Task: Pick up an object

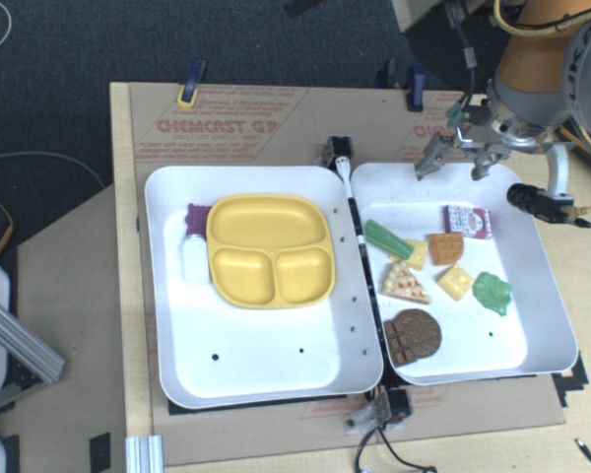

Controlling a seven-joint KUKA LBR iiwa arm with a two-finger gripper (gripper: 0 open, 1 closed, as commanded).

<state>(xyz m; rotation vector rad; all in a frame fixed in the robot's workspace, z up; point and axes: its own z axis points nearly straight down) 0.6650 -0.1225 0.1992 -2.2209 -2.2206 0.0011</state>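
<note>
Gripper (455, 160) over right bin (542, 264) far rim — fingers spread, nothing btwn. Below: glossy green pickle (387, 239), waffle-textured brown disc (413, 334). Smooth yellow tray (270, 247) in left bin.

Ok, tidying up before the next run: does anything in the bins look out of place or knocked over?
One thing: a small white bottle with a purple cap lies on its side in the left bin, wedged against the yellow divided tray. The toy foods in the right bin lie loosely scattered, nothing spilled.
</note>
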